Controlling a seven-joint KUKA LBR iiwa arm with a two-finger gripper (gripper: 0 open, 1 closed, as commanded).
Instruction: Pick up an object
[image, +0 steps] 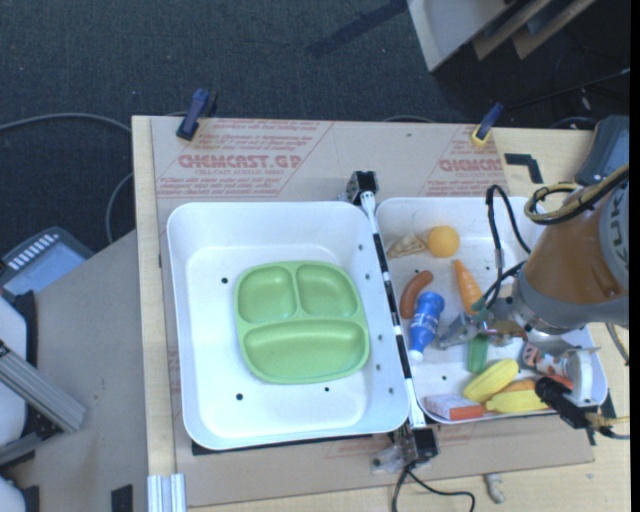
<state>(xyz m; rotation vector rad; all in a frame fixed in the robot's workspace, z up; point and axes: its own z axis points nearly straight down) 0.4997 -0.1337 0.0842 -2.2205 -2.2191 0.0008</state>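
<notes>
The right bin (430, 212) holds several toy foods. An orange ball (442, 240) and a pale pastry-like piece (407, 244) lie at the back. A red sausage (414, 293), a blue bottle (426, 320) and an orange carrot (467, 284) lie mid-bin. A green piece (477, 352) sits beside two yellow pieces (497, 382) at the front, with a flat red piece (463, 411) at the front wall. My gripper (462, 330) hangs low in the bin, just right of the blue bottle and over the green piece's top end. Nothing is seen held.
The left bin (200, 400) bears a green divided plate (300, 321). The arm's orange band (575, 265) and black cables (505, 225) cover the right bin's right side. Blue clamps (193, 113) sit at the bench's back edge.
</notes>
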